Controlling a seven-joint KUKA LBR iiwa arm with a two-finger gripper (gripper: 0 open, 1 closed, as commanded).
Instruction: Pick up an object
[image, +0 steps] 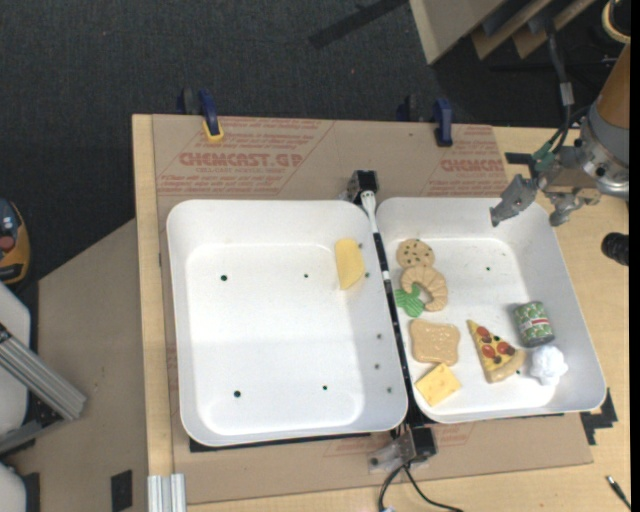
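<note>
My gripper (536, 205) hovers over the far right corner of the right bin (470, 228), open, with nothing between its fingers. Below it lie the toy foods: a round cookie (414, 252), a tan pretzel (430, 286) with a green piece (408, 300) beside it, a slice of toast (435, 341), a yellow cheese wedge (438, 384), a pizza slice (493, 350), a green can (532, 323) and a white crumpled lump (546, 365). A pale yellow piece (349, 264) rests in the left bin (260, 330) near its right wall.
The two bins sit side by side on a cardboard sheet (300, 155) held by blue clamps (210, 112). A black fitting (364, 184) sits at the far end of the seam between the bins. Cables hang near the arm (610, 120).
</note>
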